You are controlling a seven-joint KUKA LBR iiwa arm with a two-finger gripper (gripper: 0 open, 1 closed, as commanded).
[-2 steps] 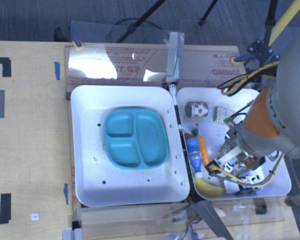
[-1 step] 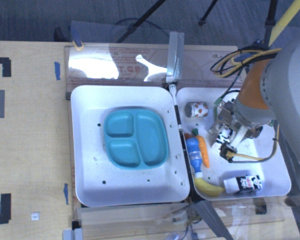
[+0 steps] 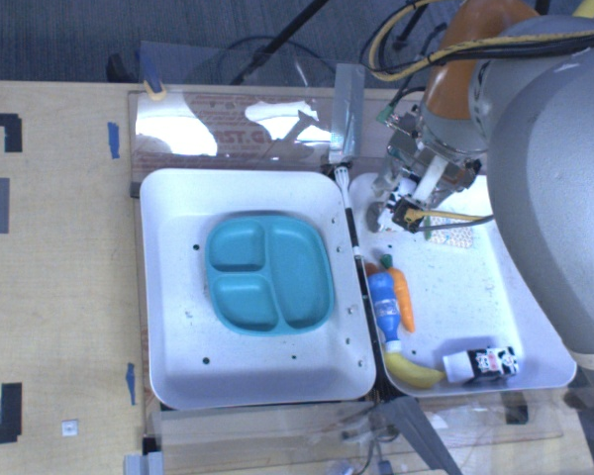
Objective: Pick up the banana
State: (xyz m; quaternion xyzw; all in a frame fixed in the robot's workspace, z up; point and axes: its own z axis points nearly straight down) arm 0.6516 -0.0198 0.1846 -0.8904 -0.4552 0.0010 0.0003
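The yellow banana [image 3: 413, 368] lies at the near left corner of the right bin [image 3: 457, 300], its curve running along the front wall. My gripper [image 3: 384, 209] hangs over the far left corner of that bin, close to the divide between the two bins and well apart from the banana. Nothing shows held in it. The arm's grey body and orange band reach in from the right and cover the bin's far right part.
A blue bottle [image 3: 384, 305] and an orange carrot [image 3: 404, 298] lie side by side just beyond the banana. A small white bottle with a black-and-white label [image 3: 481, 362] rests to the banana's right. A teal divided plate [image 3: 269, 272] sits in the left bin [image 3: 168, 265].
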